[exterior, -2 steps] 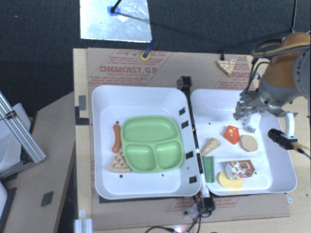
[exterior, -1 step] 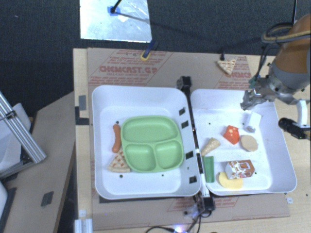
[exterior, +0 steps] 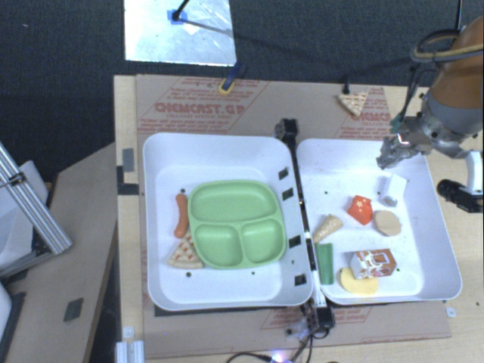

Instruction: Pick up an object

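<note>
Left bin (exterior: 162, 203): sausage (exterior: 181, 214) and pizza wedge (exterior: 184, 254) beside green sectioned plate (exterior: 236, 224). Right bin (exterior: 439, 267): cone-shaped piece (exterior: 327, 228), green stick (exterior: 324, 263), red block (exterior: 361, 209), round tan piece (exterior: 388, 222), small carton (exterior: 373, 263), yellow piece (exterior: 357, 282), white cylinder (exterior: 392, 186). Gripper (exterior: 393, 154) over right bin's far edge, above white cylinder; finger spread indiscernible. Loose wedge (exterior: 352, 101) on bench behind bins.

Green plate (exterior: 231, 201) in white bin (exterior: 162, 165); orange sausage (exterior: 181, 214), red block (exterior: 361, 209), yellow banana (exterior: 357, 282).
</note>
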Controlling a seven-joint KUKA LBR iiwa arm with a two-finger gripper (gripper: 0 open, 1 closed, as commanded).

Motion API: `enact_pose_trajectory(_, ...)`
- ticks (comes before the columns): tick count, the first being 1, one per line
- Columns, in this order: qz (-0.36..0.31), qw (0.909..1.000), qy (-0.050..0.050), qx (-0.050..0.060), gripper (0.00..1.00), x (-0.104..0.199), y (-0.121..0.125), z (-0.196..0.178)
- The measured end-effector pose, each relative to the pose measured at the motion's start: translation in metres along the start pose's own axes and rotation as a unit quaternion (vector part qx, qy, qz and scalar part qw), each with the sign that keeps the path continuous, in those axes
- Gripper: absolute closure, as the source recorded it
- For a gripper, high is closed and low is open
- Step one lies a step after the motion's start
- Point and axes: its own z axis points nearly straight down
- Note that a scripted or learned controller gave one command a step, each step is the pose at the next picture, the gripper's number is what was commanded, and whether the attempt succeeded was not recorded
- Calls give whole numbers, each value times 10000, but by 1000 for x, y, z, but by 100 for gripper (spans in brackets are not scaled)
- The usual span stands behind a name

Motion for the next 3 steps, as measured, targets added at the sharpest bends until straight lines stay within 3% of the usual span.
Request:
enact_pose_trajectory(1, -28, 10000, 10, 3, 100, 63, 14, 1)
enact_pose_trajectory(2, -16, 10000, 7, 7, 100, 94, 14, -7)
enact_pose_trajectory(3, 24, 10000, -2, 16, 100, 80, 15, 10)
